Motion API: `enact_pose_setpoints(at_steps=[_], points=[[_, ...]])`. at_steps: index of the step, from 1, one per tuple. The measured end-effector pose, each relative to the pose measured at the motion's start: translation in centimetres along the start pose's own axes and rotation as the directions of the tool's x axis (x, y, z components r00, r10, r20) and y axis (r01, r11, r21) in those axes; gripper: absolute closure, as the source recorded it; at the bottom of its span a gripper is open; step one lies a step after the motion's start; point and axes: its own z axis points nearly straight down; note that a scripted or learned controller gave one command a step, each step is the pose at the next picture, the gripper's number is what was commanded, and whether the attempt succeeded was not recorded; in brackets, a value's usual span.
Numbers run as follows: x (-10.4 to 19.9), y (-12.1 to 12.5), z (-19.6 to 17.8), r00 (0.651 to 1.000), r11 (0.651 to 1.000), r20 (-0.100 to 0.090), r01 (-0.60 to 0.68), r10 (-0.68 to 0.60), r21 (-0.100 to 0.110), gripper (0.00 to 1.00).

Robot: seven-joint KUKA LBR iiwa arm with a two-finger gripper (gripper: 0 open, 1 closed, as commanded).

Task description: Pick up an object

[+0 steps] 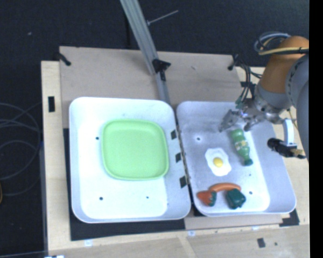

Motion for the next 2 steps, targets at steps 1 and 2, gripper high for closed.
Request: enact_pose_setpoints(at_steps=[1, 2], points=[[-0.1, 0.2, -1.5, 1.0, 1.0, 0.002, 0.001, -0.001, -0.007, 1.0], [0.7, 0.9, -6.9, 1.0, 1.0, 0.002, 0.001, -0.001, -0.011, 1.0]])
